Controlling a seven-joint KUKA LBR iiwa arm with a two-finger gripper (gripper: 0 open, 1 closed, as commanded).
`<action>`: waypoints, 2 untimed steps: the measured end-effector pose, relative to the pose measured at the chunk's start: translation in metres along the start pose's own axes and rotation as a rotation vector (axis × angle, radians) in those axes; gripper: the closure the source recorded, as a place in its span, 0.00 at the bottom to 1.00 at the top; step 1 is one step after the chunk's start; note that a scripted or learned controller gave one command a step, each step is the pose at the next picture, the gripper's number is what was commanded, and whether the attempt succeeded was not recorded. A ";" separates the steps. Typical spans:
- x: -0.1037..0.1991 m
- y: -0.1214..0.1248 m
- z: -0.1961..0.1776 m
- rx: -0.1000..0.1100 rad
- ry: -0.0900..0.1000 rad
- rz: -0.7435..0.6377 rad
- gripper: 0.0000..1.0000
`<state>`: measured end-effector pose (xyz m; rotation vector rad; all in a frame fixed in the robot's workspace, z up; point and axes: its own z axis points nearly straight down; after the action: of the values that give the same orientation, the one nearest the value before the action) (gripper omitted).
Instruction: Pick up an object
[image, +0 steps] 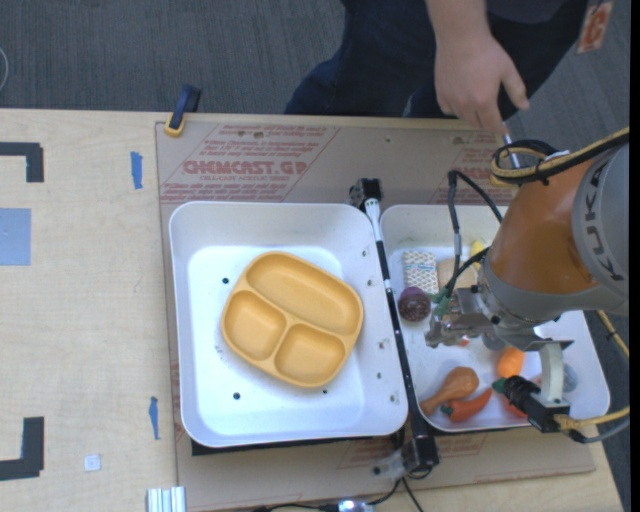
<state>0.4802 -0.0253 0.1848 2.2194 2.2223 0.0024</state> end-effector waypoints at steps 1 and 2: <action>-0.067 -0.001 0.099 -0.001 -0.002 0.003 1.00; 0.026 0.000 0.000 0.000 0.001 0.000 1.00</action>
<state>0.4803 0.0007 0.1848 2.2198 2.2226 0.0029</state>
